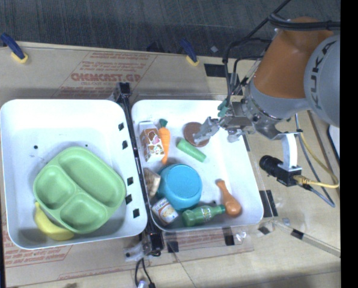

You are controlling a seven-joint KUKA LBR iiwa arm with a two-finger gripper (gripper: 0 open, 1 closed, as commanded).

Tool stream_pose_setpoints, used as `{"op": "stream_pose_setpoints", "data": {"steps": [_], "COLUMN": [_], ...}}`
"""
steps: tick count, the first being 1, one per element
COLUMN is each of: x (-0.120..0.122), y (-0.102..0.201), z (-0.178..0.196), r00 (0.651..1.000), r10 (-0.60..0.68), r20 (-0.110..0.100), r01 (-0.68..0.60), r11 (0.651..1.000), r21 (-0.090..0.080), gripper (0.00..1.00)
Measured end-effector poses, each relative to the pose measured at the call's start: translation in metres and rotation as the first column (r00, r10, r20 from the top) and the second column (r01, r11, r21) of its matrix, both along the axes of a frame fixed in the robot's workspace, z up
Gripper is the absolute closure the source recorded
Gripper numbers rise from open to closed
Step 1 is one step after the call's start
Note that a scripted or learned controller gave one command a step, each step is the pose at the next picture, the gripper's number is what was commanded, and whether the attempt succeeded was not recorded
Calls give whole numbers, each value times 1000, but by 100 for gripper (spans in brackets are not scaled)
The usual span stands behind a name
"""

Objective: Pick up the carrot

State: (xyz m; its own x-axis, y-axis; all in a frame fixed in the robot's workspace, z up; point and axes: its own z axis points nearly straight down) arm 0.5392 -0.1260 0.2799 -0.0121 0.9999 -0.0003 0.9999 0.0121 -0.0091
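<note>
Two white bins sat on the tabletop; the carrot (164, 138) lay untouched just above the blue bowl (181, 186). The tool (210, 129) hovered right of it, grip unreadable, nothing yet lifted.

Green divided plate (80, 188) in left bin (23, 116); blue bowl (182, 186) in right

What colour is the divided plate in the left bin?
Light green; the divided plate shows best in the camera view.
</note>
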Motion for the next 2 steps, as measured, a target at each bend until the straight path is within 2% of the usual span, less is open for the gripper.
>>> {"op": "stream_pose_setpoints", "data": {"steps": [1,2], "x": [50,94], "y": [8,16], "z": [-66,-165], "r00": [981,984], "r10": [192,178], "r20": [-5,27], "r01": [-192,-178], "r11": [981,984], "r21": [4,-7], "gripper": [0,0]}}
